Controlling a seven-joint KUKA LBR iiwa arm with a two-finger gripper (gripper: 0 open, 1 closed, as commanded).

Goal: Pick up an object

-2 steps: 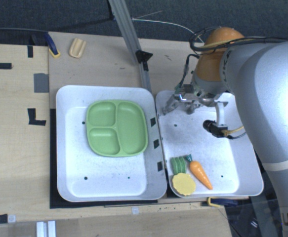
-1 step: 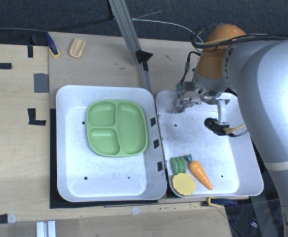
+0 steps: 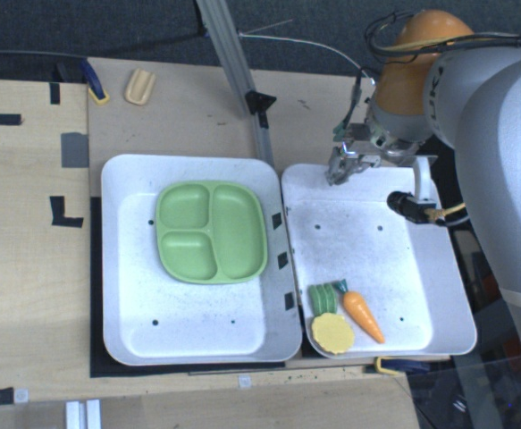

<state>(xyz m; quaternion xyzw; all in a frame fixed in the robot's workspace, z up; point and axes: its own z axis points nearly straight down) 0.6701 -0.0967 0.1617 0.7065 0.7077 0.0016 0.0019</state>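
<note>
Pale wooden bench [image 3: 28, 239] fills your view, with dark floor along the far edge and two shallow white bins side by side on it. Start at the gripper [image 3: 340, 172]: it hangs over the far left corner of the right bin [image 3: 367, 239], at the end of the grey arm [image 3: 483, 105] with its orange band [image 3: 416, 56]. You cannot tell how wide the jaws stand, as the metal tip is too small and blurred; nothing shows between them.

The things to pick lie well apart from the gripper, at the near left corner of that same bin. You see an orange carrot [image 3: 363, 315] lying at a slant, its thick end towards the far left. Just beside it to the left is a small green ridged piece [image 3: 324, 298], and nearer to you a yellow round disc [image 3: 333, 332] touches the bin's near rim.

Moving left, the left bin [image 3: 126, 239] holds a light green divided plate [image 3: 212, 231] with three compartments, lying flat towards the far side.

Farther out, a grey metal bar [image 3: 229, 47] slants across the far side of the bench, ending near the gap between the bins. On the far left of the bench you see a small tan object [image 3: 139, 86] and a blue and yellow item [image 3: 93, 80]. Black tape marks [image 3: 62, 213] sit on the wood at the left. No writing or label can be read.
</note>
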